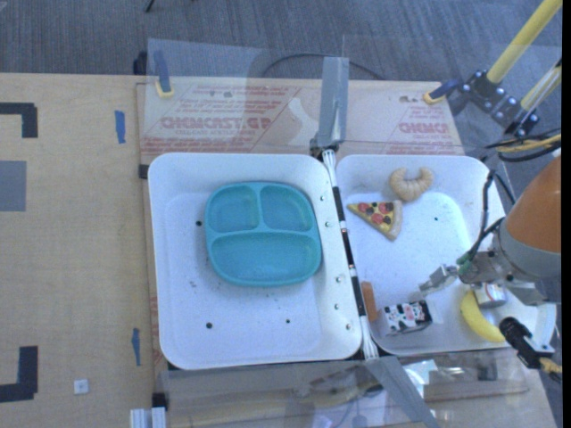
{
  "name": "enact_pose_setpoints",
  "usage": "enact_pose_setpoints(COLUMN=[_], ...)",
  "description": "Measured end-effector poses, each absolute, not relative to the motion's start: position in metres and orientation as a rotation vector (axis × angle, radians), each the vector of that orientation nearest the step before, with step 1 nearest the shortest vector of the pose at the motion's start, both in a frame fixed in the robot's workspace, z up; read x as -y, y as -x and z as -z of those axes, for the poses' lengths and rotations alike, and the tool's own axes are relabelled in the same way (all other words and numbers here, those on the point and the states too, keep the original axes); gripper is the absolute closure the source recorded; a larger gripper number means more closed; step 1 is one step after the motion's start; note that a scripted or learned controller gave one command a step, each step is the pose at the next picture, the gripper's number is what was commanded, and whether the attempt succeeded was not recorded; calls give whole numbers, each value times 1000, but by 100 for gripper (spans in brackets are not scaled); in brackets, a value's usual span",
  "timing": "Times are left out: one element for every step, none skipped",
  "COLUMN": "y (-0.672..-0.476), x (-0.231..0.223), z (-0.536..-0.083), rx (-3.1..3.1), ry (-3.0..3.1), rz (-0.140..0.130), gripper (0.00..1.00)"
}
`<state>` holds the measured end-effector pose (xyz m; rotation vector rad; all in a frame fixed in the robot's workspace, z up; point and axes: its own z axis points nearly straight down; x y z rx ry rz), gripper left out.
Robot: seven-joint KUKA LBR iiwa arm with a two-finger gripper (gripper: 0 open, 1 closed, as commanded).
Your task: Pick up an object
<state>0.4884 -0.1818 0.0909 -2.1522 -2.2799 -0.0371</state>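
The claw (446, 277) is seen low over the right bin (446, 217); how wide it's spread can't really be told from this angle, and nothing is visibly gripped. A banana (477, 319) is lying just right of it, a small black-and-white toy (408, 316) just below-left, and a pizza slice (378, 215) and croissant (409, 182) further up. A teal divided plate (263, 233) is parked in the left bin (178, 266).

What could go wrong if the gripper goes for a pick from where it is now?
The gripper hangs low in the right bin, between the small black-and-white item and the banana, so it may nudge one while closing on the other. The banana lies against the bin's right side, partly under the arm, so the wall could block a clean grasp.
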Motion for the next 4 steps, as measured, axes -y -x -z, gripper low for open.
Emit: enact_pose_setpoints(y=[-488, -490, -487, -521], x=[176, 179, 177, 149], z=[-90, -91, -90, -90], rx=[2237, 2177, 2253, 2331], ry=[2217, 2259, 2196, 2128], rz=[26, 39, 26, 6], gripper=[0, 0, 0, 0])
